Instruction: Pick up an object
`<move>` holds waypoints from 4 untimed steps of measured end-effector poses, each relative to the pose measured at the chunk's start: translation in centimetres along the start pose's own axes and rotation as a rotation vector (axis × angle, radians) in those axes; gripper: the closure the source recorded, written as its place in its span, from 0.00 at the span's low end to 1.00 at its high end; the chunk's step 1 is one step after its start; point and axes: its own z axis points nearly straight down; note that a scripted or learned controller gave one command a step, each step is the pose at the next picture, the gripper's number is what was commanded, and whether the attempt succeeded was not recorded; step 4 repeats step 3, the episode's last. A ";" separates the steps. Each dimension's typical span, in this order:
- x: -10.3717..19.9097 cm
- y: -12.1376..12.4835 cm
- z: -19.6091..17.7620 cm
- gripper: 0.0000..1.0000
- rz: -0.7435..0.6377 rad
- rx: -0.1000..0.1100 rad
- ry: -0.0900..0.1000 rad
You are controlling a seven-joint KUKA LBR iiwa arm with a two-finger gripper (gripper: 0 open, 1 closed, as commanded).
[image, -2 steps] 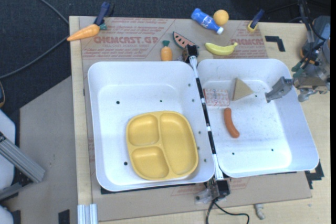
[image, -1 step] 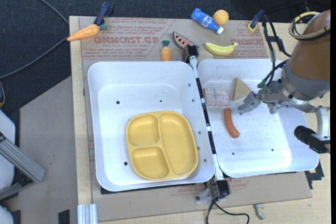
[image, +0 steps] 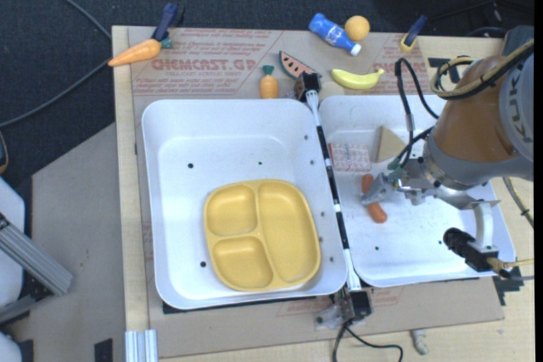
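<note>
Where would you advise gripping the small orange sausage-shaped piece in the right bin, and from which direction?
Grip the orange piece across its narrow middle, coming straight down from above. It lies flat on the right bin's floor, slanted, so the fingers should probably close across its short width. The gripper hovers just beside its upper end, near a second small red piece.

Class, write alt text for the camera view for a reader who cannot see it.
A grey robot arm with an orange band reaches from the right into the right white bin, its gripper low beside small orange-red toy pieces. The left white bin holds a yellow three-compartment plate.
</note>
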 end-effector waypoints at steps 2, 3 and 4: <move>0.3 1.1 3.2 1.00 0.000 -0.002 0.000; 9.0 3.3 -5.9 1.00 -0.002 -0.003 0.001; 9.0 3.3 -5.9 1.00 -0.002 -0.003 0.001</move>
